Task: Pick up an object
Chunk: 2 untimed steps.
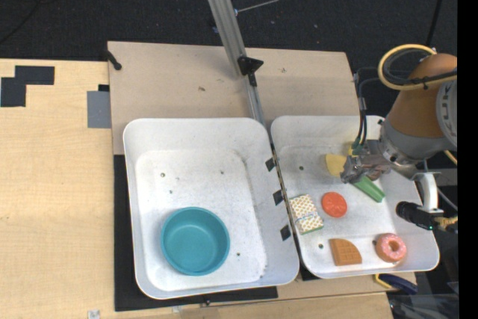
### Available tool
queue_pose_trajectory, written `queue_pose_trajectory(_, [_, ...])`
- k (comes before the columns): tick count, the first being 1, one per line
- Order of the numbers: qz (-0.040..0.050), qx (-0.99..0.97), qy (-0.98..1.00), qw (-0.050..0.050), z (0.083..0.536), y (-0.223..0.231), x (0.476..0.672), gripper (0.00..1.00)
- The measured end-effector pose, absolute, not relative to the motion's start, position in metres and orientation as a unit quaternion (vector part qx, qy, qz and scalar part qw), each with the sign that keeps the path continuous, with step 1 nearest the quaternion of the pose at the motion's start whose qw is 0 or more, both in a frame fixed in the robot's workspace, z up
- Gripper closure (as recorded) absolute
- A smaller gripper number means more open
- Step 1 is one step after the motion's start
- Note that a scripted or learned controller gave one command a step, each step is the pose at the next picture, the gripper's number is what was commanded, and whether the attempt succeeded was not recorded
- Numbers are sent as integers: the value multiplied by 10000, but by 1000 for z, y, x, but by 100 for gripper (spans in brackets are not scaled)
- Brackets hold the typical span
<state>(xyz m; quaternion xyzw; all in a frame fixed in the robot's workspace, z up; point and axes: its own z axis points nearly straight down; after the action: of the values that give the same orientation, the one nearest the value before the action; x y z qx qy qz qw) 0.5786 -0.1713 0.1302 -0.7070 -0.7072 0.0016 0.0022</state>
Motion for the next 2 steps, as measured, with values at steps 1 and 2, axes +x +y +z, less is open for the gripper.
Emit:
queue_pose_trajectory(1, [3,-7070,-7072,4,90,-171,578,0])
queue_pose_trajectory(2, [-2,-7072,-7070,-4,102,-171,579,100])
